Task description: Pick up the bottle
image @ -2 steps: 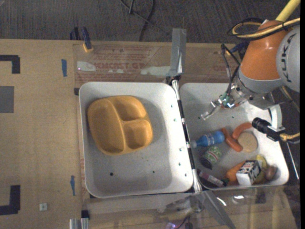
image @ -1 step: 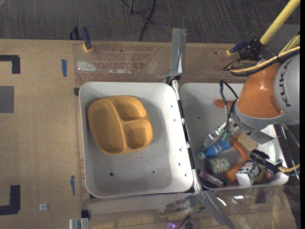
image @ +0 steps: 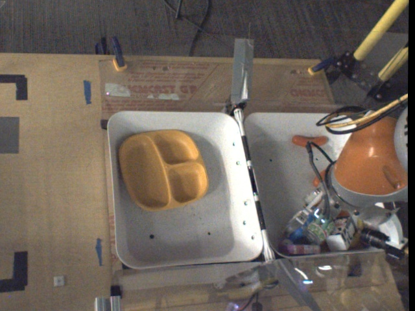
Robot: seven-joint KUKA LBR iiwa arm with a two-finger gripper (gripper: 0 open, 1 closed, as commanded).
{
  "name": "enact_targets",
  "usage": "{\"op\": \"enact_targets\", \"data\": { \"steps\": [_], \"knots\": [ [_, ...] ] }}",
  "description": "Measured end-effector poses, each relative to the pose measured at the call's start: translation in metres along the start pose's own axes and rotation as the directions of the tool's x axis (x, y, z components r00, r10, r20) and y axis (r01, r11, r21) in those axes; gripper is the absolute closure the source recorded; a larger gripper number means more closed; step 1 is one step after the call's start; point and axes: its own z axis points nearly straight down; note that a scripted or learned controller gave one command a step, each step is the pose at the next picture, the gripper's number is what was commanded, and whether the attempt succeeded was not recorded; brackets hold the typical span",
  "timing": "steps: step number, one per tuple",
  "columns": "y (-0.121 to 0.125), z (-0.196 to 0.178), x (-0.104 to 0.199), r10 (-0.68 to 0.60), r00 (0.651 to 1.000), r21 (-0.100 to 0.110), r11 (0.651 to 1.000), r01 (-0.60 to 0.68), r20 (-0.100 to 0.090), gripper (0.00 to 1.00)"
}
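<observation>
My arm (image: 373, 157) comes in from 3 o'clock, and its orange band sits over the right bin (image: 275, 148). My tool (image: 318, 218) hangs low over the 6 o'clock corner of that bin, right above a small heap of things (image: 318, 233). Wires and the wrist cover it, so I cannot tell if it is open or closed, and I cannot see anything held in it.

The heap is a jumble of small, bright bits (some blue, some white, some green, and a flat purple one (image: 299, 247) at the front). The bottle may be in that heap, but the bits are too small and mixed up for me to pick it out for sure.

A little orange thing (image: 308, 140) lies alone in the right bin toward 12 o'clock, well apart from the heap.

The left bin (image: 130, 238) holds a yellow plate (image: 162, 169) with three parts. The plate lies flat, up toward 11 o'clock in its bin.

Both bins sit side by side, touching, on my brown desk (image: 52, 193). Some black cables (image: 185, 5) loop on the floor past the desk at 12 o'clock.
</observation>
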Motion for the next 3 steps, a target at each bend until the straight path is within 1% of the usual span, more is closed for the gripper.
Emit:
{"op": "enact_targets", "data": {
  "steps": [1, 2, 3],
  "knots": [
    [0.001, -0.010, -0.001, 0.002, 1.000, -0.004, 1.000, -0.002, 0.001, 1.00],
    [-0.014, -0.001, -0.060, -0.295, 0.955, -0.001, 0.955, 0.295, 0.003, 1.00],
    [-0.034, -0.049, -0.076, -0.137, 0.991, 0.002, 0.991, 0.137, -0.002, 1.00]
  ]
}}
